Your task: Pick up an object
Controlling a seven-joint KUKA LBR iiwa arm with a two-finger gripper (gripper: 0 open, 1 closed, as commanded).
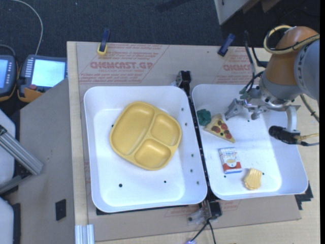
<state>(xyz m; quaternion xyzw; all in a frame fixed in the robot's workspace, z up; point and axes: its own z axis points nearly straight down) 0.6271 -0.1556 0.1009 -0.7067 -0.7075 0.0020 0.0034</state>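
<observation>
My gripper (241,112) hangs over the far part of the right bin (292,184), its fingers spread with nothing between them. Just to its left lies a toy pizza slice (219,127), and beside that a small dark green object (203,116) near the bin's left wall. Closer to the front are a small white, red and blue carton (230,160) and a yellow crinkled piece (253,178). None of these touches the gripper.
The left bin (101,187) holds a yellow divided plate (145,134) at its middle. A black divider (195,136) runs between the two bins. The grey and orange arm (289,65) reaches in from the right, above the right bin's far corner.
</observation>
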